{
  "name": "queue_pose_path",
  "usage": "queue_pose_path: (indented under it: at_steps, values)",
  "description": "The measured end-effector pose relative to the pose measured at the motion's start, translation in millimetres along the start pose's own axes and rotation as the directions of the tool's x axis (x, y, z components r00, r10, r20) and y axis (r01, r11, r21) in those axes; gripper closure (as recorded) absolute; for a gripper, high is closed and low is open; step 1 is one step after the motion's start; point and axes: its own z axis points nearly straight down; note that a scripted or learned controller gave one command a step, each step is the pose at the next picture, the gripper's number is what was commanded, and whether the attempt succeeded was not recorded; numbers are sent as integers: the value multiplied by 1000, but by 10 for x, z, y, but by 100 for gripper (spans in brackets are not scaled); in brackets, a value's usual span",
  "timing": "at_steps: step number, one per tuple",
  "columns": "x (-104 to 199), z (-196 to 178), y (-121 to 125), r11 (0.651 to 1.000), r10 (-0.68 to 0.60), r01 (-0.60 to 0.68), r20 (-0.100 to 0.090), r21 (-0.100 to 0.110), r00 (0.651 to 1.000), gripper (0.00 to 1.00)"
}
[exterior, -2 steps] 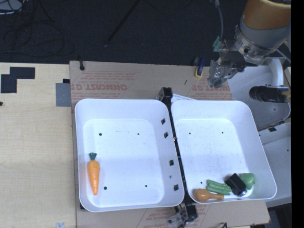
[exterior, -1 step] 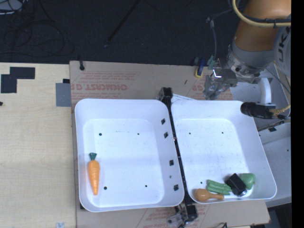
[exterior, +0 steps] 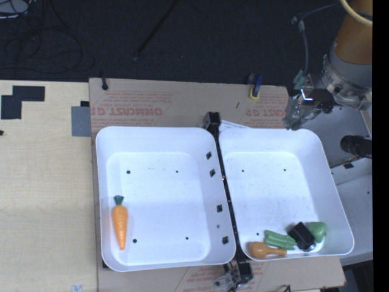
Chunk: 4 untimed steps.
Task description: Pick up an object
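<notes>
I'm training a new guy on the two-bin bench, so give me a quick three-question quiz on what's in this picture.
1. True or false: the carrot lies in the left bin.
2. Which item lies among the things in the right bin? A) black block B) red cup C) blue ball
3. Fill in: the claw hangs over the right bin's far ___ corner.

Key: 1 true; 2 A; 3 right.

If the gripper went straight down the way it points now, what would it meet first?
Probably the back rim of the right bin or the cardboard just behind it; the gripper hangs over that corner, though depth is unclear.
</notes>
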Motion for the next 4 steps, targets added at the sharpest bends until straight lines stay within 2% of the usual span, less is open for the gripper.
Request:
queue_pose_path:
  at_steps: [1, 2, 3, 4]
  values:
    - [-79, 565, -96, 1000, -2, 2, -1, 8, 1000, 100]
    - [830, -928, -22, 1000, -15, 15, -3, -15, 1000, 100]
    - [452, 451, 152, 1000, 0, 0, 1, 16, 1000, 100]
    - [961, 266, 390, 1000, -9, 9, -1, 0, 1000, 100]
